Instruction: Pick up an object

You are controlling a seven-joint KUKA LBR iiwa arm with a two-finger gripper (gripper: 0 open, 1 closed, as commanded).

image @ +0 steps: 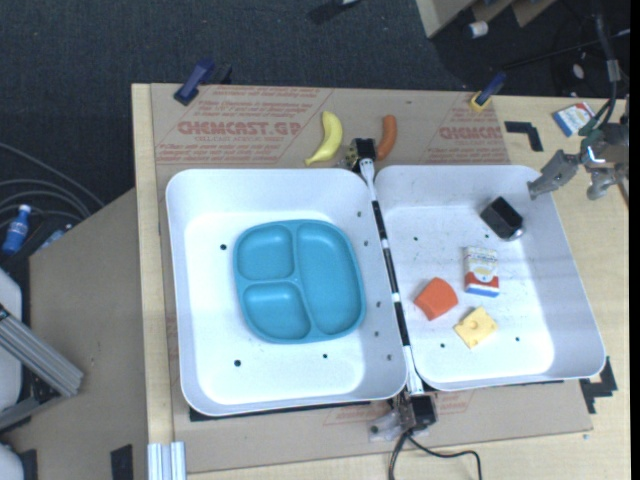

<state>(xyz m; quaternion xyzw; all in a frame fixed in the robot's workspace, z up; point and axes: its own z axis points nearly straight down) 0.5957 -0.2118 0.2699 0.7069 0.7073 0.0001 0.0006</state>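
Hovering pincer [585,173] beside black block [502,218]

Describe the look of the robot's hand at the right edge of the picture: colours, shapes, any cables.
The hand is a small grey metal assembly of angular, blocky parts, with a flat paddle-like piece jutting left and pale highlights on its top. Thin dark cables run up from it toward the upper right. It is too small and blurred to make out markings.

two bins [200,208], four small objects [481,271]

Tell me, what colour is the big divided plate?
The plate is light blue, seen in the camera view.
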